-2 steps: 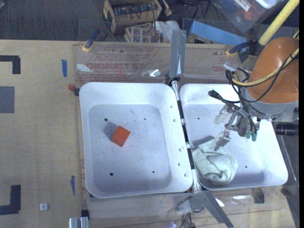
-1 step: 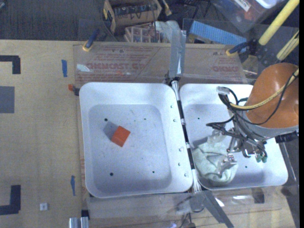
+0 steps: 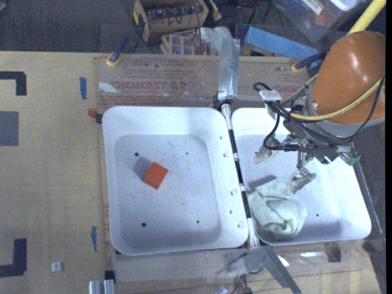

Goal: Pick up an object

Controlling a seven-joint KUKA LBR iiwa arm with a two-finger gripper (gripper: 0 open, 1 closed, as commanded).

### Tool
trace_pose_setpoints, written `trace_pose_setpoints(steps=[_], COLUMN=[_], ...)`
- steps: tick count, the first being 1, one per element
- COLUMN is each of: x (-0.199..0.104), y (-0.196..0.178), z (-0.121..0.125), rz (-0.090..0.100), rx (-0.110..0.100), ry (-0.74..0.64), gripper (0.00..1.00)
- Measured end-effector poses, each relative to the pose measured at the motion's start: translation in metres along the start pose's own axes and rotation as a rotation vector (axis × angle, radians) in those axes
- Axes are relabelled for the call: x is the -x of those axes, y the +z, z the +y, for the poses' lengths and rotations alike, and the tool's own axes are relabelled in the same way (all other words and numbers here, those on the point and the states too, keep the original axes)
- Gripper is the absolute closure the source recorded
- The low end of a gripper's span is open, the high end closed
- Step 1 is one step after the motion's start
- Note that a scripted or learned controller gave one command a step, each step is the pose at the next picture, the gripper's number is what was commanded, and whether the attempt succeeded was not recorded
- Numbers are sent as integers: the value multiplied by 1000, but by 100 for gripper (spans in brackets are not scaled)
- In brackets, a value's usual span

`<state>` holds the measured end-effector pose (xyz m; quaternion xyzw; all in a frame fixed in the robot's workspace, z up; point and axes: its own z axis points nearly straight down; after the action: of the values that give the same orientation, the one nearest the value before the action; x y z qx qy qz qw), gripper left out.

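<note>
Camera view: gripper low over cloth in right bin

Two shallow white bins are seen side by side on the wooden bench. In the left bin [image 3: 122,133] an orange block [image 3: 155,175] is seen near the middle of the floor, touching a small grey block [image 3: 142,165] at its upper left. In the right bin [image 3: 343,225] a crumpled pale cloth [image 3: 277,211] is seen against the near left corner, close to the wall shared with the left bin.

The arm [image 3: 352,78] is seen reaching in from the right, its orange band above the right bin's far right side, with cables looped round the wrist. The gripper [image 3: 302,180] is pointed down over the right bin, its tip just above or touching the upper right edge of the cloth; contact cannot be confirmed. Whether the end effector is spread or pressed together cannot be told, as its tip is small and blurred. Nothing is seen lifted off either bin floor.
</note>
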<state>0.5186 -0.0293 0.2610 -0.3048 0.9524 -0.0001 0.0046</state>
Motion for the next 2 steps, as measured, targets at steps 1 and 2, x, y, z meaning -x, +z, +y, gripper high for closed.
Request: trace_pose_setpoints(steps=[1,2], x=[13,100], y=[76,136], z=[58,115], rz=[7,2], rx=[2,2], ry=[327,289], gripper=[0,0])
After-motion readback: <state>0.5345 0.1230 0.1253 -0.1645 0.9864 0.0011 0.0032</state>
